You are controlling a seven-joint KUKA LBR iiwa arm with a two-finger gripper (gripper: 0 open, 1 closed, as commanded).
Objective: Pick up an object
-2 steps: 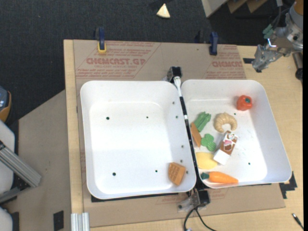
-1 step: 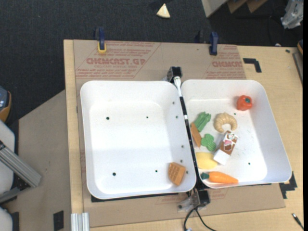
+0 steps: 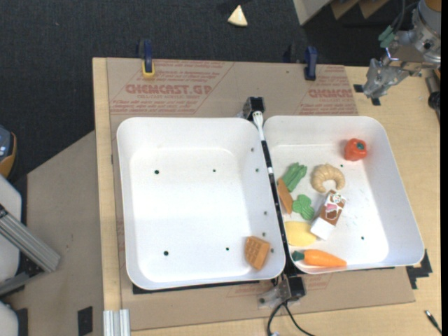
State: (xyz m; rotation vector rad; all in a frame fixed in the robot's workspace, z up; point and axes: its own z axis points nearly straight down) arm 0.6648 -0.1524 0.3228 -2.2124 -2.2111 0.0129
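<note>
1. My tool [image 3: 381, 82] hangs at 1 o'clock, off past the shallow white right bin's [image 3: 399, 208] far corner; cannot tell its state.
2. Right bin: round red tomato [image 3: 355, 149] at 1 o'clock, tan bagel [image 3: 327, 177] centre, orange carrot [image 3: 319, 259] at 7.
3. Shallow white left bin [image 3: 140, 187]: brown waffle piece [image 3: 257, 251] at 5 o'clock.

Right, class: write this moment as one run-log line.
gripper: above bench, behind right bin, holding nothing seen | right bin: tomato, carrot, other toy foods | left bin: waffle
</note>
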